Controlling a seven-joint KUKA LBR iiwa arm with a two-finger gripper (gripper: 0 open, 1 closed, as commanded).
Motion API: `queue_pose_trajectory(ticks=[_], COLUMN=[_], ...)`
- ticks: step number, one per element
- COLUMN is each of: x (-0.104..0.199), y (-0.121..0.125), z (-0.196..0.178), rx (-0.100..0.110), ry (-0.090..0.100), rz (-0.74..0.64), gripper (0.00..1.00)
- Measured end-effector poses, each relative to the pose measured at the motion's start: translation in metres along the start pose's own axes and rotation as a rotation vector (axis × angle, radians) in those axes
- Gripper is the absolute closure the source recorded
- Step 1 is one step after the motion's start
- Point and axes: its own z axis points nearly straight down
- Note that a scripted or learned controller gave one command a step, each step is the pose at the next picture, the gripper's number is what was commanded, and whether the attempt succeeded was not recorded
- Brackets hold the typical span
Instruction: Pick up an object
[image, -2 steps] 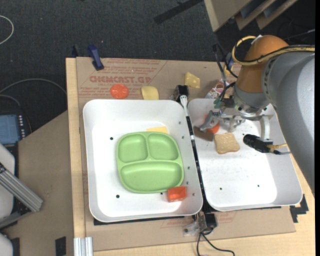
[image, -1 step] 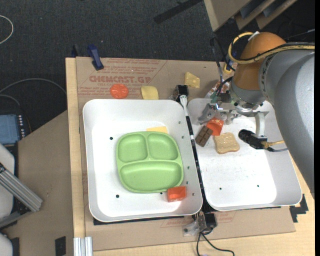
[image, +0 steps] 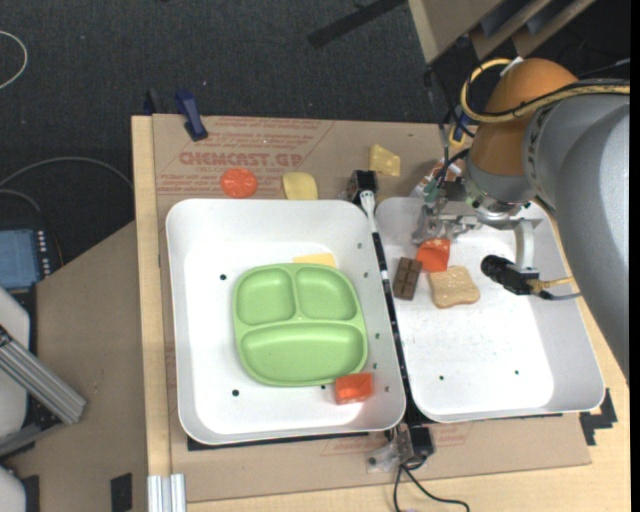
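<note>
In the right bin (image: 500, 370), three things lie close together near the back left: a red-orange block (image: 433, 256), a tan toast-shaped piece (image: 454, 288) and a dark brown bar (image: 405, 279). My gripper (image: 436, 226) hangs right over the back edge of the red-orange block, very close to it or touching it. The grey arm with its orange band comes down from the upper right. The left bin (image: 200, 250) holds a green divided plate (image: 298, 324), a pale yellow slice (image: 315, 261) behind the plate and an orange block (image: 353, 388) at the plate's front right.
On the cardboard behind the bins lie an orange round piece (image: 238, 182), a yellow lump (image: 299, 186), a yellow wedge (image: 384, 160), a small black-and-white item (image: 363, 187) and a blue clip (image: 190, 115). The two bins meet along a ridge (image: 385, 300).
</note>
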Motion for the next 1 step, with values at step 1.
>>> queue_pose_trajectory(ticks=[1], x=[0.0561], y=[-0.0718], z=[-0.0949], rx=[-0.003], ry=[0.004], rz=[-0.003], gripper=[1.0])
